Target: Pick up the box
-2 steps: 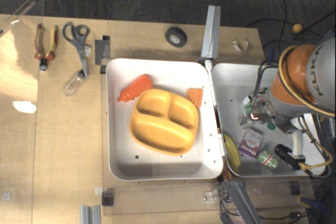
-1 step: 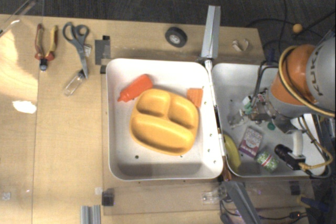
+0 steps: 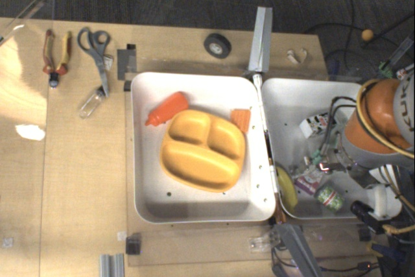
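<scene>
My arm (image 3: 382, 117), grey with an orange band, reaches into the right bin (image 3: 285, 100) from the right. Its gripper (image 3: 322, 164) hangs low over the clutter near the bin's front. A small white box with dark and red print (image 3: 316, 121) lies at the back of that clutter, just up and left of the gripper and apart from it. A flat purple packet (image 3: 307, 184) lies just below and left of the gripper. The wrist and cables hide the spot under the gripper.
A green can (image 3: 331, 198) and a yellow banana-like piece (image 3: 286, 187) lie at the right bin's front. The left bin (image 3: 146, 159) holds a yellow divided tray (image 3: 203, 149), an orange bottle (image 3: 166, 108) and a ridged orange piece (image 3: 240, 119). Scissors (image 3: 98, 55) and pliers (image 3: 56, 55) lie on the bench.
</scene>
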Robot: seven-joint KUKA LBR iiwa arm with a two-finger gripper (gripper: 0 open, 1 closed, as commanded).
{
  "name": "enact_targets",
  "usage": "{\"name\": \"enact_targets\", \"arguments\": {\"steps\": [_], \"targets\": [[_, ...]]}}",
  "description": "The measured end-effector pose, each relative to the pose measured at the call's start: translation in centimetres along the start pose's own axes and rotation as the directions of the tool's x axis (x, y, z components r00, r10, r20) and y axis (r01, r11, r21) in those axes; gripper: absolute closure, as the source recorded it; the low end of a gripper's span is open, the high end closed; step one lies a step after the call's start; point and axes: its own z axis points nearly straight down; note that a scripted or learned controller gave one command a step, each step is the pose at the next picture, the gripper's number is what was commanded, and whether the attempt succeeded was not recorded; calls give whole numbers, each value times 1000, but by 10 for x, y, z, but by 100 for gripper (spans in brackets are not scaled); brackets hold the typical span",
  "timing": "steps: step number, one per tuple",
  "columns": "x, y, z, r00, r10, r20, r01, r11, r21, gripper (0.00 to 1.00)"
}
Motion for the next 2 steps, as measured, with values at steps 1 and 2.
{"name": "enact_targets", "arguments": {"steps": [1,2], "targets": [[-1,3,-11,1000,-1,5,1,1000,-8,100],[55,20,-114,1000,-1,-4,1,1000,12,100]]}}
